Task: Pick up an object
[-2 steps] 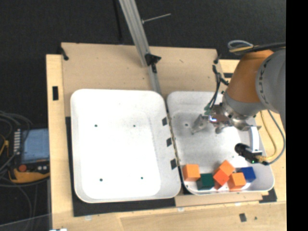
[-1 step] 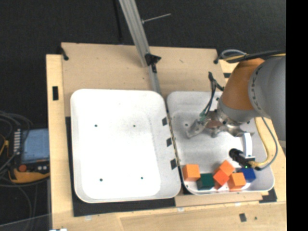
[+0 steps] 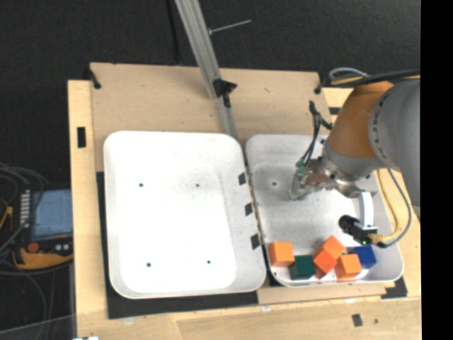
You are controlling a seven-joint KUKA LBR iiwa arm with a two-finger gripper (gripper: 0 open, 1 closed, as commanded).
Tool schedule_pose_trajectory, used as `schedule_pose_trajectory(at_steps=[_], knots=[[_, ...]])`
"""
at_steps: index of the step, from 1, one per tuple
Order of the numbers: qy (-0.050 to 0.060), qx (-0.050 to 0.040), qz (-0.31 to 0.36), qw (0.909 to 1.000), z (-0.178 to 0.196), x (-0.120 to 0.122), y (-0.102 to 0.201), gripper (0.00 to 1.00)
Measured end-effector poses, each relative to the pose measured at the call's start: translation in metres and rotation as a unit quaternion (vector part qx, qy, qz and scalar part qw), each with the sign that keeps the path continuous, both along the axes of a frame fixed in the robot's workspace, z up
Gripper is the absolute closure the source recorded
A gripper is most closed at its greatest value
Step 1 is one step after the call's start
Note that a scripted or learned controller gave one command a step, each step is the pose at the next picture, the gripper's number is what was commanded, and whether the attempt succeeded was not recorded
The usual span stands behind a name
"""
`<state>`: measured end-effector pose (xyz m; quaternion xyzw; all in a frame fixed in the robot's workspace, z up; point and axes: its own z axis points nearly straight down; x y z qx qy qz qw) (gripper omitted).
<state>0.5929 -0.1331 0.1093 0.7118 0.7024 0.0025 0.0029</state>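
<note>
Blocks sit gathered along the near edge of the right bin (image 3: 283, 154), all of them below the claw (image 3: 304, 188) and toward the viewer. Nearest to the claw's left-hand side of that cluster is an orange cube (image 3: 282, 252), lying flat by the bin's inner wall. Just beside it, a little farther out, rests a dark green block (image 3: 304, 266). Next comes a red-orange block (image 3: 328, 254), tilted on an edge and touching a second, paler orange cube (image 3: 348, 266). A blue block (image 3: 367, 256) lies at the far end of the row, partly tucked under the arm's cabling.

The claw hangs over the bare middle of the right bin, well apart from every block, with nothing between its tips. Whether those tips are apart or together I cannot tell; the wrist above hides too much and the picture is soft there. The grey arm with its orange band (image 3: 354, 122) comes in from the claw's right.

To the claw's left, past the divider, lies the left bin (image 3: 170, 211).
</note>
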Motion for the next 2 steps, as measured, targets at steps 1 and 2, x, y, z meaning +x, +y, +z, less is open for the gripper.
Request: schedule_pose_trajectory(at_steps=[1, 2], knots=[[0.0, -0.0002, 0.009, 1.0, 0.062, 0.008, 0.001, 1.0], [0.0, -0.0007, 0.009, 1.0, 0.123, 0.007, -0.008, 1.0]])
